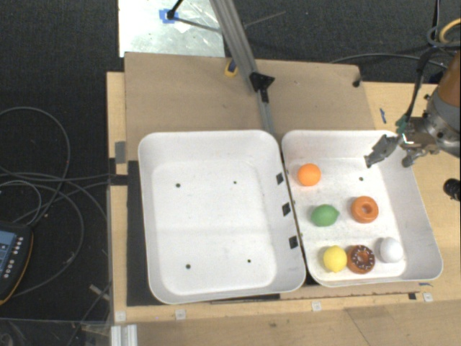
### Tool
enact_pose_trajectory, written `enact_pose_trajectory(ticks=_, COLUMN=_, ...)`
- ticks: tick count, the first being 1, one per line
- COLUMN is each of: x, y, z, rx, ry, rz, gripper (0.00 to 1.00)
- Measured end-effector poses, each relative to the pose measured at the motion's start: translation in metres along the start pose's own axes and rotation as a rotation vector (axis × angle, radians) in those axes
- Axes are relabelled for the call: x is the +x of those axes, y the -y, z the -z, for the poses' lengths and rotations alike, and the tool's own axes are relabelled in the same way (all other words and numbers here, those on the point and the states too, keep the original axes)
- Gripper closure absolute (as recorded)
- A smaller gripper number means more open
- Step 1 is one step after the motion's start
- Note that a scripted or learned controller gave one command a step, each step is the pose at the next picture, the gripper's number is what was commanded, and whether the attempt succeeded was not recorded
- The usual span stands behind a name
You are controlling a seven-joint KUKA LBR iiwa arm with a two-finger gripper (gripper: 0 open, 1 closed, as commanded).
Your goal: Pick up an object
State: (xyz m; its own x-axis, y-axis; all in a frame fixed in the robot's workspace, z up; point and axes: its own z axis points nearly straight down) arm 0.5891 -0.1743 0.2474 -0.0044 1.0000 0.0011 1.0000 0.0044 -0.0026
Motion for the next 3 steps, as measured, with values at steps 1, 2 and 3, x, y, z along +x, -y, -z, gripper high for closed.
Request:
enact_pose_trajectory(ticks=1, x=0.000, y=-0.001, z=0.002, rx=-0.004, ry=0.001, rz=0.001, gripper=0.00)
enact_pose_trajectory(ticks=2, x=0.005, y=0.004, z=-0.058, rx=0.001, ry=0.000, rz=-0.003, gripper=0.00)
enact_pose_trajectory(ticks=3, x=0.011, y=-0.002, z=-0.106, rx=0.000, ry=0.000, rz=-0.001, gripper=0.00)
